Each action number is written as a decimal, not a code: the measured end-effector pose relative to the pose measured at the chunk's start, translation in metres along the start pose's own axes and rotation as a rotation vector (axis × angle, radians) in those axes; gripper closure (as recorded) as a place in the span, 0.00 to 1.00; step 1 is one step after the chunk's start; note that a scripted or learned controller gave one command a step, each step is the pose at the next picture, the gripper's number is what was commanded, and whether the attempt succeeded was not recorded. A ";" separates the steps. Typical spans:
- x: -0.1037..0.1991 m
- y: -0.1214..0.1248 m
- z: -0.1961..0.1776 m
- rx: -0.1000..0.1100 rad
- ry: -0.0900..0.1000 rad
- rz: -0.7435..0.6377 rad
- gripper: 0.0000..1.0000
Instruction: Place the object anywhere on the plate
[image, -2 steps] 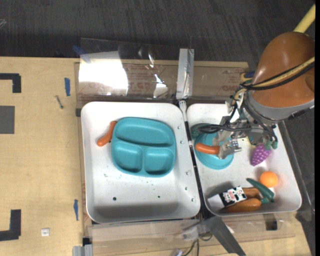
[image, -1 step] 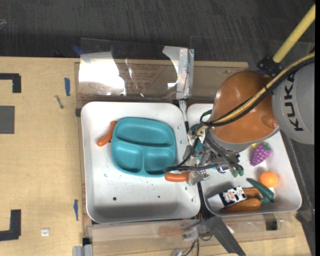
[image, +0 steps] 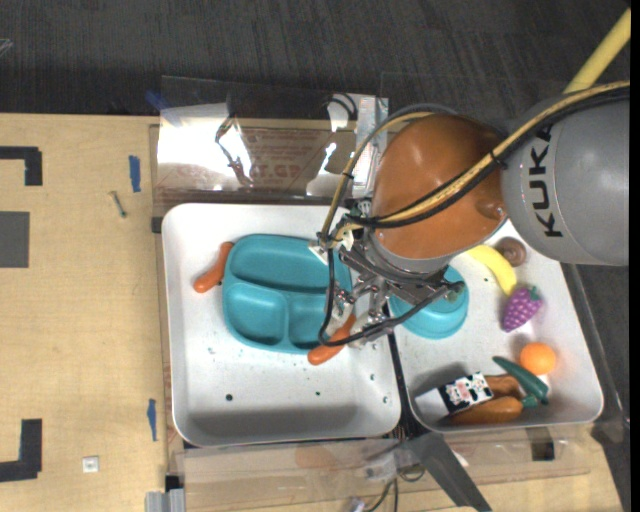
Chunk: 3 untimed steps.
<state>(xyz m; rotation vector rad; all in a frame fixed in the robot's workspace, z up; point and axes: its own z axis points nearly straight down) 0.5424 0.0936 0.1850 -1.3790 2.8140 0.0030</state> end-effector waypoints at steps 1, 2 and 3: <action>0.001 -0.029 -0.219 0.006 -0.002 -0.439 1.00; -0.046 0.078 -0.121 -0.008 0.003 -0.501 1.00; -0.102 0.071 -0.010 -0.009 0.004 -0.765 1.00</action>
